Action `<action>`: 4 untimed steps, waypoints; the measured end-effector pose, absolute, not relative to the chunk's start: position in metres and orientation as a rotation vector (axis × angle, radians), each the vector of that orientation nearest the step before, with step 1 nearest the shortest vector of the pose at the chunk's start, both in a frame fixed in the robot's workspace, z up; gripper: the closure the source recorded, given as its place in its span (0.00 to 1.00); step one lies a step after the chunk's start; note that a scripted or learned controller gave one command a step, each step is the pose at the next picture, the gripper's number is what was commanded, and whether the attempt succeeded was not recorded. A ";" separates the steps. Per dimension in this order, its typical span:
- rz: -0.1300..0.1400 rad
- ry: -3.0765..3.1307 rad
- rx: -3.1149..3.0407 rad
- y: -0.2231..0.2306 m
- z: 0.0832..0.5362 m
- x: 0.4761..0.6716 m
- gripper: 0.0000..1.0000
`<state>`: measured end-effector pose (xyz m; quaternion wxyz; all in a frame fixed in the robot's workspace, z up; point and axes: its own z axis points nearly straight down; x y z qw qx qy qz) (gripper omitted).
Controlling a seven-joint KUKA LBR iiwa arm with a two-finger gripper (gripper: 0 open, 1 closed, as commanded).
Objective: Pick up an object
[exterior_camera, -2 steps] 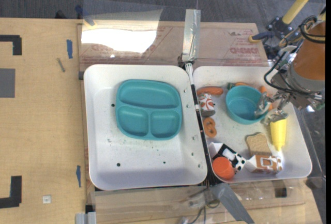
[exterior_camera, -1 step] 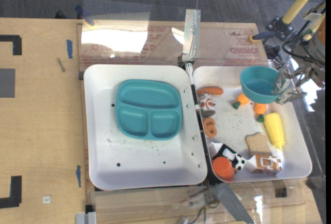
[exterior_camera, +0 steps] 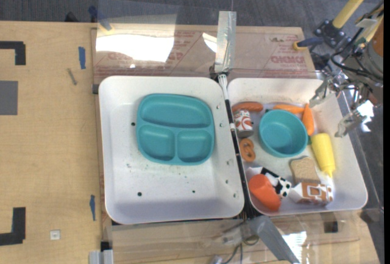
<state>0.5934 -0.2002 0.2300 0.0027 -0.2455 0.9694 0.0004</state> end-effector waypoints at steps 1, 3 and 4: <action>-0.016 2.996 -0.860 -0.220 0.116 0.609 0.00; -0.017 3.010 -0.737 -0.220 0.120 0.610 1.00; -0.004 3.118 -0.209 -0.163 0.225 0.603 1.00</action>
